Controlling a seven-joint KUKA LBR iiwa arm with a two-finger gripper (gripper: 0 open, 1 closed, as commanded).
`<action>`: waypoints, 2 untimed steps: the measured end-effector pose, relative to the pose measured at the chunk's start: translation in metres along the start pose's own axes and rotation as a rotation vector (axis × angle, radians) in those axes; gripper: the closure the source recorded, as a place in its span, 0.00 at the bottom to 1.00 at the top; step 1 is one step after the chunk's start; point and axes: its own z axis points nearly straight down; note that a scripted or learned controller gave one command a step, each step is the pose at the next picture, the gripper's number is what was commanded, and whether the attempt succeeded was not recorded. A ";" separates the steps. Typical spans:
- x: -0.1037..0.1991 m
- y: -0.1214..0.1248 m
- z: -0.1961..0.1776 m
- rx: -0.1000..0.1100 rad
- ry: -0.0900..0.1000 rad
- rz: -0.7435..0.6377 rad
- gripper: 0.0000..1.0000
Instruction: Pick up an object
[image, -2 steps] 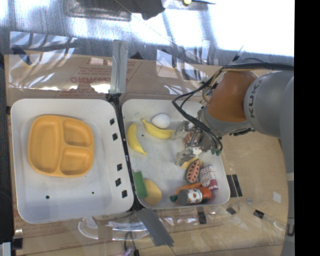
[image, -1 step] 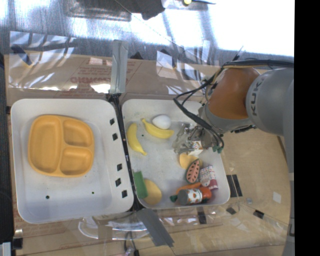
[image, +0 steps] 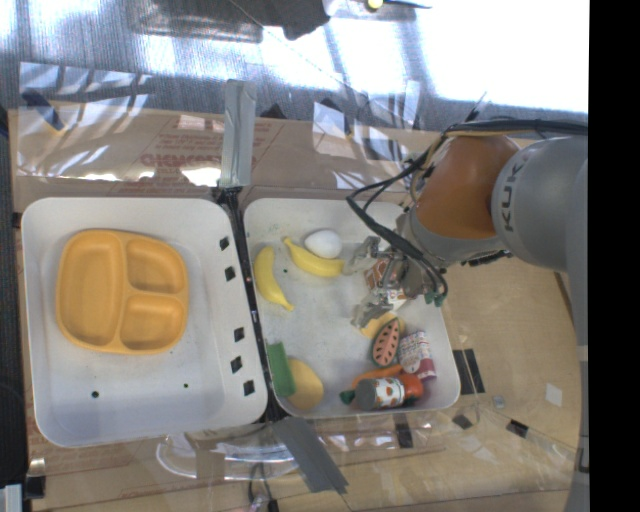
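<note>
My gripper (image: 383, 283) hangs low over the right side of the right bin (image: 340, 212), under the grey arm with its orange band (image: 455, 190). Just below it lie a small yellow-orange piece (image: 377, 324) and a watermelon slice (image: 387, 342). Left of it sit a white egg (image: 322, 242) and two bananas, one (image: 314, 263) beside the egg and one (image: 271, 278) near the bin's left wall. Whether anything is caught in the gripper is hidden by clutter and cables.
The right bin's near end holds a red-and-white can (image: 418, 353), a carrot-like toy (image: 383, 387), a yellow fruit (image: 304, 383) and a green piece (image: 280, 365). A yellow divided plate (image: 122, 290) lies in the left bin (image: 60, 400).
</note>
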 end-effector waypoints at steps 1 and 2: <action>0.038 -0.004 0.013 -0.002 0.007 0.126 0.00; 0.035 -0.002 0.001 -0.001 0.003 0.118 1.00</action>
